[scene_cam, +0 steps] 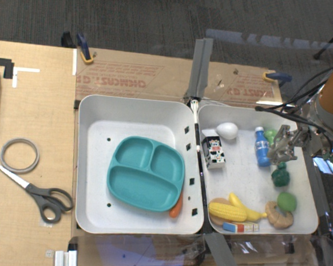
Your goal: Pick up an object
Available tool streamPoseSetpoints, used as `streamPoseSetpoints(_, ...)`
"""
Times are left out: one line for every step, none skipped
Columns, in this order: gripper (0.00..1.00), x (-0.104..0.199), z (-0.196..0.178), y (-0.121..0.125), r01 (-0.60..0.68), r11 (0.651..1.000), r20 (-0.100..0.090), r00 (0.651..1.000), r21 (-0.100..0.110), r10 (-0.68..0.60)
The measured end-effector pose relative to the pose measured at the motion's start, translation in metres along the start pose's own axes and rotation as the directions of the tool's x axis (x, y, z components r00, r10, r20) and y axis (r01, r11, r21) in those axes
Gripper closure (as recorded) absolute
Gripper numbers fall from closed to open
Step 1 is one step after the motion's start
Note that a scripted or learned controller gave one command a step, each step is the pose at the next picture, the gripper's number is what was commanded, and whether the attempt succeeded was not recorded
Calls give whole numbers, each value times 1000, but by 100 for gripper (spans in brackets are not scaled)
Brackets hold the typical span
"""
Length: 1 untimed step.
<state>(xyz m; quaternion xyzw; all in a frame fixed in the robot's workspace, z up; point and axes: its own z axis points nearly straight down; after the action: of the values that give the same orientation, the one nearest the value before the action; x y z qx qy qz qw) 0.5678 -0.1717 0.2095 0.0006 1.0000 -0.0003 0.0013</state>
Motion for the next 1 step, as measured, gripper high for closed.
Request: streamPoseSetpoints(0, 24, 117, -15, -94, 996, 0, 996, 0, 94)
